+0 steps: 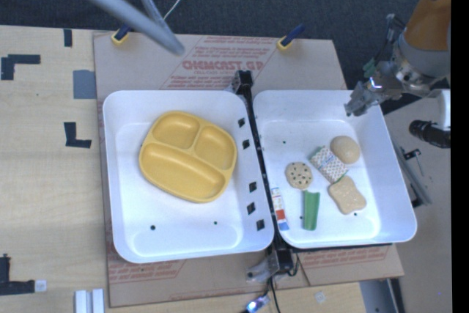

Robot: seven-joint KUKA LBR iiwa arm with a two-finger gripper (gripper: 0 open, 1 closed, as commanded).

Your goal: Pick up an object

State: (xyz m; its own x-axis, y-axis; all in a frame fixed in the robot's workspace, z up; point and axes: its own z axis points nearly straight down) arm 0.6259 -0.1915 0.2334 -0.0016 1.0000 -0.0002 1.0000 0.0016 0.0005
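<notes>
Nothing had been picked up. The gripper (357, 105) was seen above the right bin's (396, 179) upper right rim, apart from everything; its opening could not be told. 5 items, cookie (298, 174) among them, lay untouched in that bin.

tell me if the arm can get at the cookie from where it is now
Probably yes. The cookie lies flat in the right bin, open from above, with small gaps to the patterned packet and green stick. The gripper hovers at that bin's far right rim with nothing between.
</notes>
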